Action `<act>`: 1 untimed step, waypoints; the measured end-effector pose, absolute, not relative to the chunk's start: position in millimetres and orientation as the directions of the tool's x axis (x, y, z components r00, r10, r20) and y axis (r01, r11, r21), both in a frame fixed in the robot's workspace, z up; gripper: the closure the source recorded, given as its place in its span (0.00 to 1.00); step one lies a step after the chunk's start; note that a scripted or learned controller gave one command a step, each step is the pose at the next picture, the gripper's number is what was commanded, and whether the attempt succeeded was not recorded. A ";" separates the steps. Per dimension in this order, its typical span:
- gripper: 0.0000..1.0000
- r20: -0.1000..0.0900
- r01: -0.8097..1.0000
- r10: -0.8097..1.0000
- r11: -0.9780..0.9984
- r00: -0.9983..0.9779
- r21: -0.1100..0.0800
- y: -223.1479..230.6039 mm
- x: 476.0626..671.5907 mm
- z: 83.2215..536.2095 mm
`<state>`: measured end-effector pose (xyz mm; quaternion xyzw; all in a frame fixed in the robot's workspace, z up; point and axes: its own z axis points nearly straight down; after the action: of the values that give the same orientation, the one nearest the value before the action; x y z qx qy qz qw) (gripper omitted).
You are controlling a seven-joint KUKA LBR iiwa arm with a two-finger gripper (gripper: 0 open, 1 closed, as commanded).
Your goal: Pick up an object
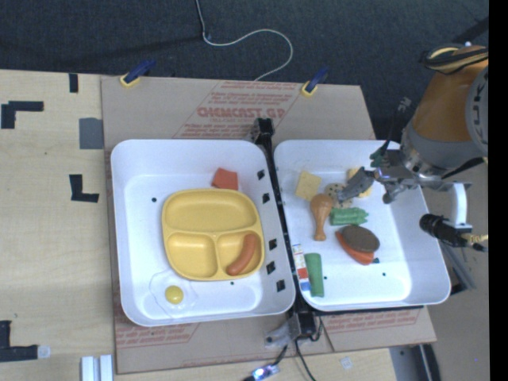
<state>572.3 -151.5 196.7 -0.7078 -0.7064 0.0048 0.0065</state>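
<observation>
My gripper [352, 186] hangs low over the upper middle of the right bin [413, 280]. It sits just above a green toy [349, 215] and to the right of a tan drumstick [321, 213]. A pale yellow cheese block [308, 184] lies to its left. A brown and red burger-like piece [359, 243] lies below the green toy. A green cylinder [314, 274] rests near the bin's lower left edge. Nothing visibly sits in the gripper.
The left bin [127, 213] holds a yellow divided plate [194, 217] with a sausage [244, 254] in one section, an orange block [225, 178] behind it and a small yellow piece [174, 294] in front. The arm's orange band [448, 101] stands at right.
</observation>
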 end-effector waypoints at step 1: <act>0.00 0.000 1.000 1.000 0.001 -0.001 -0.002 -151.4 575.4 204.8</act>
<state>575.4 -151.4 204.8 -0.7067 -0.7075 0.0006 0.0009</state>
